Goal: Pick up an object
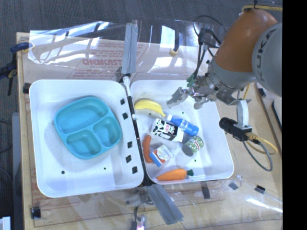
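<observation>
The right bin (220, 147) holds a yellow banana (149, 108), a black-and-white carton (167, 130), a blue bottle (185, 125), a green can (193, 145), a small clear packet (161, 154), a red-orange stick (147, 147) and a carrot (172, 175). My gripper (188, 99) hangs over the back of this bin, just above and behind the blue bottle and to the right of the banana. Its fingers (175, 97) are spread open with nothing between them.
A blue divided plate (88, 126) lies in the left bin (43, 176). A ridge with black clips (129, 128) separates the two bins. A black cable plug (235, 128) hangs by the right bin's right wall. Clear plastic sheeting (96, 47) lies behind the bins.
</observation>
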You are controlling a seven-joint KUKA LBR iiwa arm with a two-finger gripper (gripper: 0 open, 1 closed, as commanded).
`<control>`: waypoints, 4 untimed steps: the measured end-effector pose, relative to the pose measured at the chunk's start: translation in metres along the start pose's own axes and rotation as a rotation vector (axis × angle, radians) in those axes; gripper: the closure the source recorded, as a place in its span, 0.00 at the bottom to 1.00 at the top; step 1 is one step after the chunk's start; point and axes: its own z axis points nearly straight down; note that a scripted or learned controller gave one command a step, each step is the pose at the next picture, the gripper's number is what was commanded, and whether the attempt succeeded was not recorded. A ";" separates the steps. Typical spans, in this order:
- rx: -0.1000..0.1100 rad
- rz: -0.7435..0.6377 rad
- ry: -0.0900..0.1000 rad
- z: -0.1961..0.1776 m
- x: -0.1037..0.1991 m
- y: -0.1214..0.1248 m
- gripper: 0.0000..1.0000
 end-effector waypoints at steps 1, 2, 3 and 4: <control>0.001 0.001 0.000 0.112 -0.030 -0.017 0.00; -0.003 -0.247 -0.002 0.180 0.012 0.045 0.00; -0.001 -0.174 0.000 0.180 -0.024 -0.023 0.00; -0.002 -0.180 0.000 0.170 -0.024 -0.022 1.00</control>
